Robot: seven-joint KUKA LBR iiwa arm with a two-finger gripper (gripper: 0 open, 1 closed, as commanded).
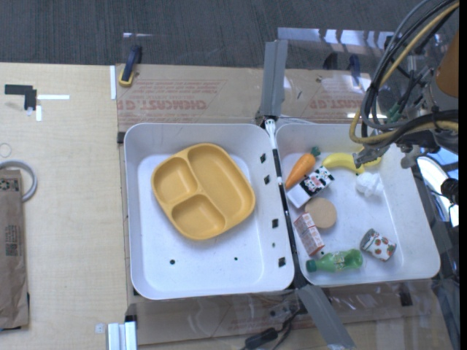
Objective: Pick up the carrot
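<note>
orange carrot [300,170], yellow plate [203,190], white bins [211,279]

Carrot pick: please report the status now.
Gripper over right bin's back edge, above banana. Carrot lies free near the divider. Milk carton close beside it.

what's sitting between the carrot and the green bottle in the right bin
In the camera view, between the carrot and green bottle lie a black-and-white carton, a tan round disc and a small red-and-white box.
</note>
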